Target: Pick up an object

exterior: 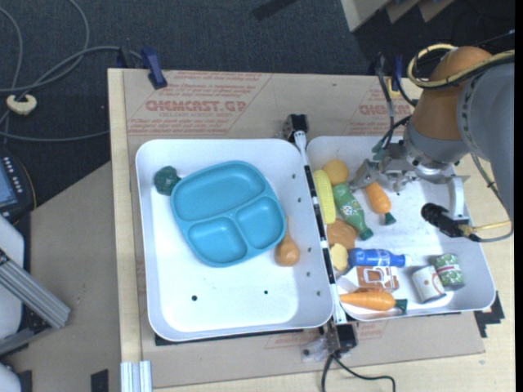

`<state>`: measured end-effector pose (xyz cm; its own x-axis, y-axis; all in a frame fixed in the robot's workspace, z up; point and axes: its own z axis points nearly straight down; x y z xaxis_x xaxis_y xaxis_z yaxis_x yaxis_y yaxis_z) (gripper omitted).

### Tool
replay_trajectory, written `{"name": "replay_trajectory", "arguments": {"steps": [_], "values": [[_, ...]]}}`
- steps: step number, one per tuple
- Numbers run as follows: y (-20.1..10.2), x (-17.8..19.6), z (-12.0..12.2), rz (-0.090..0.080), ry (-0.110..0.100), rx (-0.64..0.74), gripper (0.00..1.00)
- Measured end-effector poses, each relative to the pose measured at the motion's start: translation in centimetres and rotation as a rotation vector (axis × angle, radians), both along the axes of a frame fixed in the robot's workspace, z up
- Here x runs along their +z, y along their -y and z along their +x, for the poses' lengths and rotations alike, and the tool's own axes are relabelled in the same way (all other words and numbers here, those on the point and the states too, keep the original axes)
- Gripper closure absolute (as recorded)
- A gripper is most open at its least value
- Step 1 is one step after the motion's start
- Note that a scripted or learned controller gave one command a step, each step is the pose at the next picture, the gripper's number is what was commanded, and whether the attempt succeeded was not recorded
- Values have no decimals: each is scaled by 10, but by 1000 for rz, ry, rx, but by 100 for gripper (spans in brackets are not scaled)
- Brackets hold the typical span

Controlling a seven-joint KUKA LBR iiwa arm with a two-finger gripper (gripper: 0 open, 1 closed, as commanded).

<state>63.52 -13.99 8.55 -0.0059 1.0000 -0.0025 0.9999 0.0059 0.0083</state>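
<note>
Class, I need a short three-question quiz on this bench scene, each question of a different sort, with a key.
1. True or false: the blue tray lies in the left bin.
2. Which lies nearest the gripper? A the small carrot B the can C the dark green ball
3. Fill in: the blue bottle lies in the ___ bin.

Key: 1 true; 2 A; 3 right

A robotics lab: arm, white bins, loose cables
</note>
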Motion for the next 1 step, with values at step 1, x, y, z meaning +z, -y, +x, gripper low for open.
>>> {"name": "replay_trajectory", "arguments": {"steps": [1], "values": [[2,10,-3,0,-3,-4,100]]}}
